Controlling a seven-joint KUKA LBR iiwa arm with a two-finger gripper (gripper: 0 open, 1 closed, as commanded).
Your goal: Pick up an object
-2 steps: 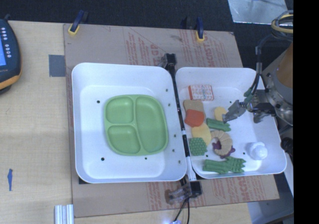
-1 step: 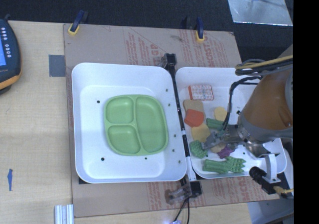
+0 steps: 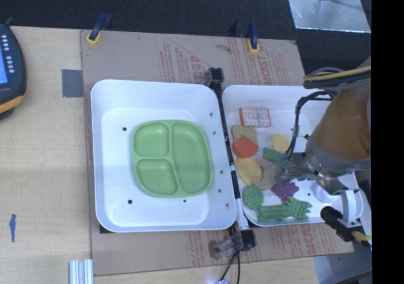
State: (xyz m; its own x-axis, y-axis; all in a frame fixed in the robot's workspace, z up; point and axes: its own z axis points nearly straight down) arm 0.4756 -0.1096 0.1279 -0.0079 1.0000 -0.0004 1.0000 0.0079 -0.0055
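Clutter fills the right bin (image 3: 265,95), and the pincer (image 3: 285,172) hangs low over its middle, reaching in from the right under the grey and orange arm (image 3: 344,128). Whether it is wide or narrow I cannot tell, since the wrist hides its tips.

Nearest the pincer, just below it, lies the purple toy (image 3: 285,189), the likeliest thing to lift. It looks like a small moulded piece, light, probably rubbery and slightly giving, with lobed edges that could slip from smooth pads. Its long axis runs roughly left to right, tilted slightly up toward the arm; a hold across its narrow waist seems safest.

Further below sits the green bone-like toy (image 3: 285,211), long axis also left to right, with a green round piece (image 3: 253,197) at its left end. To the pincer's left are a yellow lump (image 3: 249,169) and an orange piece (image 3: 245,147); above it, a small yellow piece (image 3: 280,142), and further up-left a red-and-white card (image 3: 255,116). Well to the left, the other bin (image 3: 104,150) holds a green divided plate (image 3: 172,158)
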